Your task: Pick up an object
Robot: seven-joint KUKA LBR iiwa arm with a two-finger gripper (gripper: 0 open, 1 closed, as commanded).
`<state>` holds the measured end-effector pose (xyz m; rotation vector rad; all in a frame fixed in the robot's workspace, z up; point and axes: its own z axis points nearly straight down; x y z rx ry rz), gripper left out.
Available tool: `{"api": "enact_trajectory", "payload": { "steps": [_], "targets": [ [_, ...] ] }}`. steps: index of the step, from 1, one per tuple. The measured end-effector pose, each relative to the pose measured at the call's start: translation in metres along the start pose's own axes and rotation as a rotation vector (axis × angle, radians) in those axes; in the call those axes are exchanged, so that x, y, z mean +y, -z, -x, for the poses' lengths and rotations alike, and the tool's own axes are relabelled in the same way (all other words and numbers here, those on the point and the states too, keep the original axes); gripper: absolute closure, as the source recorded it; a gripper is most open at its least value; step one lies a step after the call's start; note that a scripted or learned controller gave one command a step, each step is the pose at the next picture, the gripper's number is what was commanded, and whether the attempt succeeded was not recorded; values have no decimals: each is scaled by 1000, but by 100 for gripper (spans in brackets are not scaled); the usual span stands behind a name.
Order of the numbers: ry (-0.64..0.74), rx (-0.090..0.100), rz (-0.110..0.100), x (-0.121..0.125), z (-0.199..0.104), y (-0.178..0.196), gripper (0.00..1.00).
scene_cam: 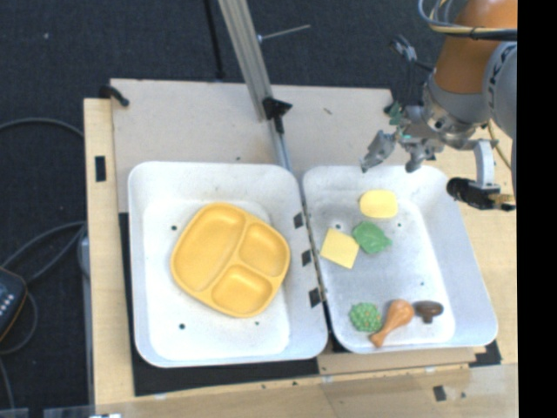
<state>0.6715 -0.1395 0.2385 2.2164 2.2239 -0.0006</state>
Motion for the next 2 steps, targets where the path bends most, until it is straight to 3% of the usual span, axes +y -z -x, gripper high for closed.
{"api": "enact_trajectory", "payload": {
  "steps": [1, 2],
  "targets": [
    [0, -1, 0, 0, 1, 0, 0],
    [-3, -1, -5, 0, 3, -63, 0]
  ]
}}
